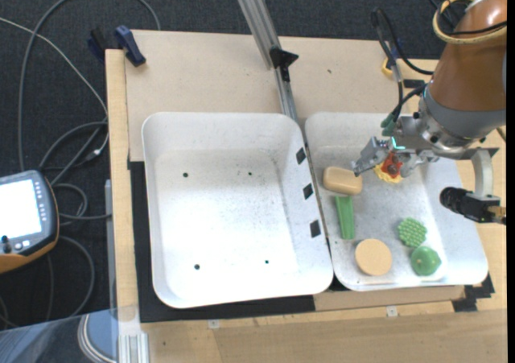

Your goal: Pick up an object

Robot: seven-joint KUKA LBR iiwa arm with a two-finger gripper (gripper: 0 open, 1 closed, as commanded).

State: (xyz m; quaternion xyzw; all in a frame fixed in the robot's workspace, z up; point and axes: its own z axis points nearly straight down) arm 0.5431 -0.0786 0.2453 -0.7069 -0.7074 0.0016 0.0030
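In the right bin (475, 253) lie a tan block (342, 181), a green stick (345, 217), a tan round disc (373, 257), a bumpy green ball (412, 231) and a smooth green ball (425, 260). My gripper (385, 160) hangs over the bin's upper middle, just right of the tan block. A small red and yellow object (392, 168) sits directly at the gripper's tip, partly hidden by it. Whether that object is gripped or just lying beneath is unclear.
The left bin (161, 144) lies beside the right one, with a slanted metal rail (256, 15) running down to the gap between them. Cables (390, 43) hang behind the right bin. A black part (471, 203) of the arm overhangs the bin's right rim.
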